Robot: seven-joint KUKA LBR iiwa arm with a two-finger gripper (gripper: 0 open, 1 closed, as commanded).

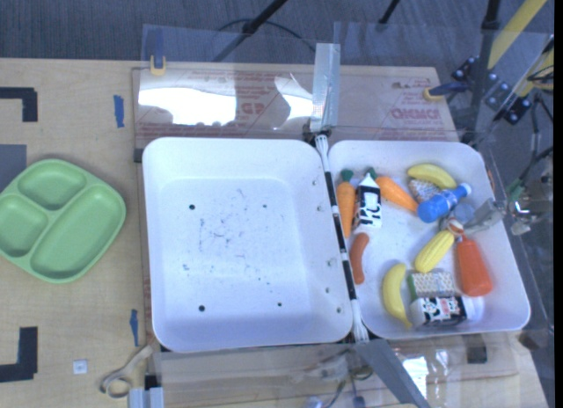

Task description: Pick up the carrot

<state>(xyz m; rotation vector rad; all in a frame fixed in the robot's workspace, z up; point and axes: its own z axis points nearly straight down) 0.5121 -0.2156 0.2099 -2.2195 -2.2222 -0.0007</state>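
Two carrots lie in the right bin [506, 248]. One carrot [346, 206] is orange with a green top and rests lengthwise against the bin's left wall. The other carrot [397, 194] lies slanted near the bin's middle top, its green end toward a black-and-white bottle [370, 203] that sits between the two. Nothing covers either carrot.
The right bin also holds an orange-red sausage-like piece [359, 257], two bananas [431, 173] [396, 293], a corn cob [434, 250], a blue bottle [442, 202], an orange bottle [473, 266] and a cow-patterned can [440, 309]. The left bin [158, 222] is beside it. A green divided plate [58, 218] lies far left.
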